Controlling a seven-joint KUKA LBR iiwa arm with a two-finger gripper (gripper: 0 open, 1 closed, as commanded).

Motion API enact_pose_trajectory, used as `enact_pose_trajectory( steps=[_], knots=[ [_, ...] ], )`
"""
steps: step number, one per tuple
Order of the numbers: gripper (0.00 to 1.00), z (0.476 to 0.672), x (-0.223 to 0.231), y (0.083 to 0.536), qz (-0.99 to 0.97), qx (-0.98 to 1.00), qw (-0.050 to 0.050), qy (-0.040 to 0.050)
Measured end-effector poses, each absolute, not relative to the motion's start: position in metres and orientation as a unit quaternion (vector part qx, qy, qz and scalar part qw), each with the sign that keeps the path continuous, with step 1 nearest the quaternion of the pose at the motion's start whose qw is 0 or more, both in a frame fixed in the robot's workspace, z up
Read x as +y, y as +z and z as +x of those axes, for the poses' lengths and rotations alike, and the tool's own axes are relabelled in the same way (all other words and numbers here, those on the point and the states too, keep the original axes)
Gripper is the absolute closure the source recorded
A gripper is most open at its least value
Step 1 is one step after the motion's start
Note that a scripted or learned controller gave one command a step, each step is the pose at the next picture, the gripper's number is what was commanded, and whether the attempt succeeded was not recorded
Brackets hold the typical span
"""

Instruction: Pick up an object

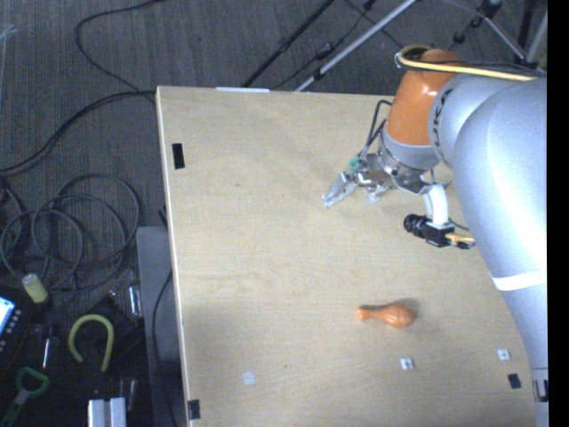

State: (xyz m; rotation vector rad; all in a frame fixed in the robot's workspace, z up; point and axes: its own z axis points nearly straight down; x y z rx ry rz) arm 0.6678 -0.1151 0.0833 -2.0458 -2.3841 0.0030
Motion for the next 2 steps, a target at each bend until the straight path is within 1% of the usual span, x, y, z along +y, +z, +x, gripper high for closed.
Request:
enact_pose_trajectory(
  steps=[1, 2],
  knots=[
    [0.0, 0.6678, -0.1155, 0.0835, -0.651, -0.759, 0.0, 0.0014],
    [1.0, 0.6676, -0.1162, 0.0925, -0.651, -0.759, -0.001, 0.003]
  ],
)
